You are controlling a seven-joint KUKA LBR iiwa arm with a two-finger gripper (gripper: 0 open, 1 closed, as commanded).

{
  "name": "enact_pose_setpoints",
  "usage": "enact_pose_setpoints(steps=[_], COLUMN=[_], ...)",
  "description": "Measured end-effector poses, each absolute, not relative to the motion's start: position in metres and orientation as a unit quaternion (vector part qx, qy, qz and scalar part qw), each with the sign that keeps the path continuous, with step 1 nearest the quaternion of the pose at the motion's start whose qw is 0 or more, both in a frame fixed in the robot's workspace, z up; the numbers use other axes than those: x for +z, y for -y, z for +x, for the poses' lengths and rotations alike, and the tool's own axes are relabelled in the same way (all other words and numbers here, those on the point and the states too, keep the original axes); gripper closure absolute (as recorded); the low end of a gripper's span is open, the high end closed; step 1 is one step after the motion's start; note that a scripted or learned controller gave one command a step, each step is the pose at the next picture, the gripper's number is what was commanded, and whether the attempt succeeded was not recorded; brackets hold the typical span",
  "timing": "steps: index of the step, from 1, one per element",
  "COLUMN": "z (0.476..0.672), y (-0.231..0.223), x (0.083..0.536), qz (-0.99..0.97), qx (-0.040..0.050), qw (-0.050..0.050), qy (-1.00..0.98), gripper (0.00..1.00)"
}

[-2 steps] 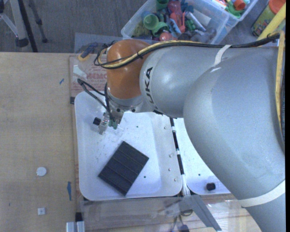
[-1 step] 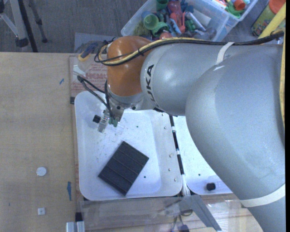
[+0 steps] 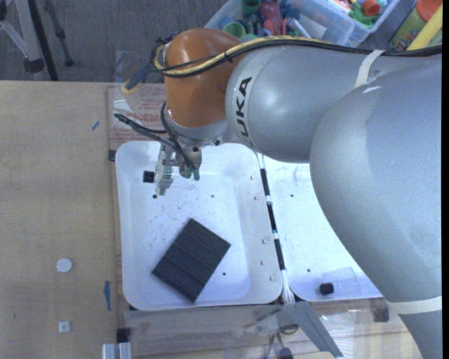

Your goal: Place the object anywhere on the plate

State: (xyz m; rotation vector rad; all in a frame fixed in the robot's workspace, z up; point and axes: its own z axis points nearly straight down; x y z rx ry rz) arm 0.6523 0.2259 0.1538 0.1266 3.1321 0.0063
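Note:
A dark grey ribbed plate point(image 3: 191, 259) lies flat and turned at an angle in the front half of the left bin point(image 3: 133, 280). My gripper point(image 3: 177, 172) hangs over the back of that bin, well behind the plate and slightly to its left. Its two fingers stand apart, and I see nothing between them. A small black object point(image 3: 149, 177) sits just left of the left finger point(image 3: 165, 179); I cannot tell whether they touch. A second small black object point(image 3: 326, 288) lies at the front of the right bin point(image 3: 302, 231).
The grey arm with its orange band point(image 3: 200, 77) covers most of the right bin and the view's right side. A rail with screws point(image 3: 272, 224) divides the two bins. Clear boxes of coloured toys point(image 3: 302, 17) stand behind the bench. A white disc point(image 3: 64, 265) lies on the wooden bench at the left.

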Motion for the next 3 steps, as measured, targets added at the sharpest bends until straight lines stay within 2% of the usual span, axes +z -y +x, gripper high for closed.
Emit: enact_pose_setpoints(steps=[1,2,3], z=[0.643,0.633,0.669], y=[-0.226,-0.226,-0.226], x=[0.205,0.142,0.09], qz=[-0.119,-0.163,-0.282], qx=[0.0018,0.0012,0.0014], qw=[0.004,0.001,0.007], qy=[-0.993,-0.987,-0.959], gripper=[1.0,1.0,1.0])
